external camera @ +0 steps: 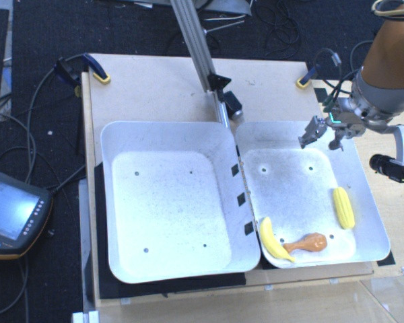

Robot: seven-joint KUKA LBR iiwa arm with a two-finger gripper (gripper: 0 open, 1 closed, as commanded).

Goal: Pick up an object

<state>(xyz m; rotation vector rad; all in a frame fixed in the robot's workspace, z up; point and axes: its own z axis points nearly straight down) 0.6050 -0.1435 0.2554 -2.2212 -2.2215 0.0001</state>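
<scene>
banana (272,241) and drumstick (308,243) at right bin's (370,200) near edge | corn (343,207) right | pincer (325,137) spread, holding nothing

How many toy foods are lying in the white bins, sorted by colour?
Yellow: 2, a banana and a corn cob
Orange-brown: 1, a drumstick
Total: 3, all in the right bin; the gripper hangs above that bin's far edge.
</scene>
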